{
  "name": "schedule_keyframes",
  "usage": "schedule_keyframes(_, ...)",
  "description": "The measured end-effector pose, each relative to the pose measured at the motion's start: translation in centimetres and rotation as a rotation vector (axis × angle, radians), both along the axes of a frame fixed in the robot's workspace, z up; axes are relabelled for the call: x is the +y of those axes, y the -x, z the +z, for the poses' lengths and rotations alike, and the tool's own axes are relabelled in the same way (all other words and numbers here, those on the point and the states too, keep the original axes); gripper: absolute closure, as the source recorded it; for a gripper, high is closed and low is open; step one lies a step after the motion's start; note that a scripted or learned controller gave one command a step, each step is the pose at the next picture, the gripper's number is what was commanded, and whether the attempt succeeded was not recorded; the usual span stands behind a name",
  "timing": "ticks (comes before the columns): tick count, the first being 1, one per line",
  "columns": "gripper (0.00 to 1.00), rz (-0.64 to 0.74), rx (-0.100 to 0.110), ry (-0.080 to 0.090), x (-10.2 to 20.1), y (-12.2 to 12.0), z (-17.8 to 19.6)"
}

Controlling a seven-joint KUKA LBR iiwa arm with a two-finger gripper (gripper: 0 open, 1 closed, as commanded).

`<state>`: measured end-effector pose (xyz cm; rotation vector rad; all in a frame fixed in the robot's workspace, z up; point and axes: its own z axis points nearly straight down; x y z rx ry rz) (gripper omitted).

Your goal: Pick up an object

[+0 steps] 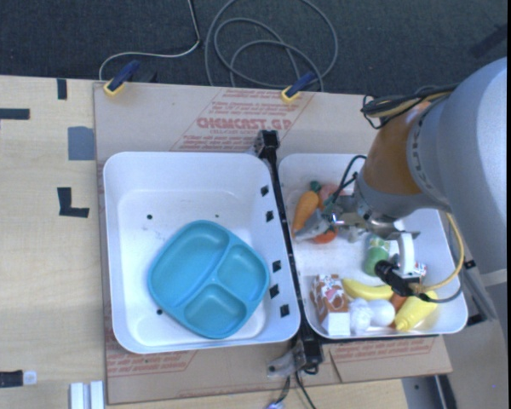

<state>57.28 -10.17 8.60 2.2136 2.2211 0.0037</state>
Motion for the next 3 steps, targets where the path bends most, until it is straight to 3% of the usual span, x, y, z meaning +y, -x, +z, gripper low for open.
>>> schedule_keyframes(1, 0.00, 0.001, 0.001, 0.001, 0.7, -7.5, -0.1)
schedule_keyframes(2, 0.00, -0.009, 0.043, -0.013, -0.5, -9.0, -0.3)
schedule_keyframes(3, 1.00, -0.008, 0.041, 0.002, -0.9, -8.9, 0.7)
